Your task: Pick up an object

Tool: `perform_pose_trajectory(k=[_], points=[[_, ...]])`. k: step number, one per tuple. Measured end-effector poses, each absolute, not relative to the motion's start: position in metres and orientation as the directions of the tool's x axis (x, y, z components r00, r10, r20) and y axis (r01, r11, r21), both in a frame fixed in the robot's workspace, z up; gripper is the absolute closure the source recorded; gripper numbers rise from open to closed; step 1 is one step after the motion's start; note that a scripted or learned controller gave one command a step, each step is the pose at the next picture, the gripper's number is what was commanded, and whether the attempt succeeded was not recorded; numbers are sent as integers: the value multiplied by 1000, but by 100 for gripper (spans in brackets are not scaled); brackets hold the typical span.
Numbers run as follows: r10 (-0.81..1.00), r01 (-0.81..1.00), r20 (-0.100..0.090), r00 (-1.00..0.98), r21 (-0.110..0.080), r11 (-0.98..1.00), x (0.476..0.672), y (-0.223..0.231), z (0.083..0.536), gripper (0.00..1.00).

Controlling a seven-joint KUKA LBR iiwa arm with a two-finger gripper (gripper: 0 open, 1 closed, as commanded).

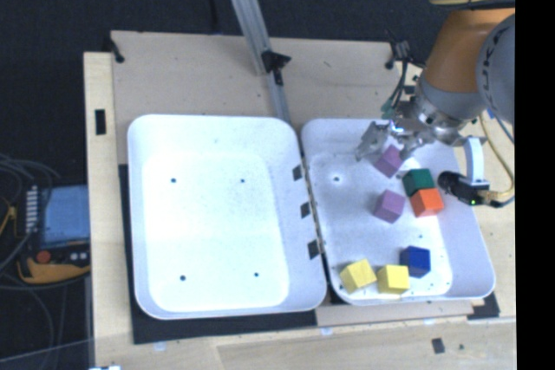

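Note:
My gripper [388, 148] hangs over the far part of the right bin [464, 269], open, with its grey fingers [368, 141] spread wide. A purple block [390, 162] lies tilted just below and between the fingertips, and the fingers are not closed on it. A second purple block [390, 205] sits nearer the bin's middle. Beside it are a green block [419, 179] and an orange block [427, 202], touching each other. A blue block [416, 260] and two yellow blocks [357, 275] [394, 278] rest near the front rim.
The left bin [143, 186] stands beside the right one, with black clips along the shared edge. A slanted metal rail [251, 22] rises behind the bins. A black cable end [460, 185] hangs over the right bin's right side.

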State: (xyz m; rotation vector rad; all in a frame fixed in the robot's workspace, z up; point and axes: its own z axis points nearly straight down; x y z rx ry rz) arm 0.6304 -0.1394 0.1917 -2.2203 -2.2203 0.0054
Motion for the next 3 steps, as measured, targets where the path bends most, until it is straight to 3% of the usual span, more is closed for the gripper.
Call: perform_pose_trajectory(k=[1,2,3], points=[[1000,1000,-1,1,-4,-1,624,-140,148,0],[1000,1000,-2,7,5,-7,626,-142,162,100],[1000,1000,-2,0,6,0,627,-141,207,100]])
